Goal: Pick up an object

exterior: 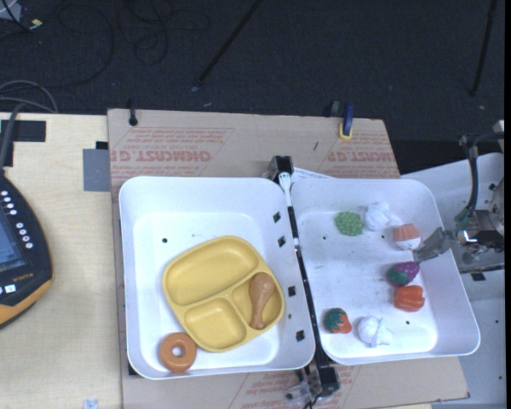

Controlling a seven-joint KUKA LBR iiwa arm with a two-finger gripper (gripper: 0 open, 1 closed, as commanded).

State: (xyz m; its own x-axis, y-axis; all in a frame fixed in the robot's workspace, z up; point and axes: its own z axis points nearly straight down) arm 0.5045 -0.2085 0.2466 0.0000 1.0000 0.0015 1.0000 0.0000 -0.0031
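Observation:
The right bin [447, 335] holds several small toy foods: a green leafy piece [349, 223], a white lump [376, 216], an orange-and-white piece [405, 235], a purple-and-green piece [403, 273], a red-orange pepper [410, 297], a red strawberry-like piece [337, 320] and a white garlic-like piece [373, 331]. My gripper [431, 245] comes in over the bin's right rim. Its grey tip sits just right of the orange-and-white piece and above the purple one. I cannot see anything held in it.
The left bin [145, 228] carries a yellow divided plate [196, 279] with a brown drumstick [261, 298] in it, and a donut [178, 352] by the front wall. A teach pendant [4, 245] lies on the bench at far left. The arm's body [485, 228] stands at the right.

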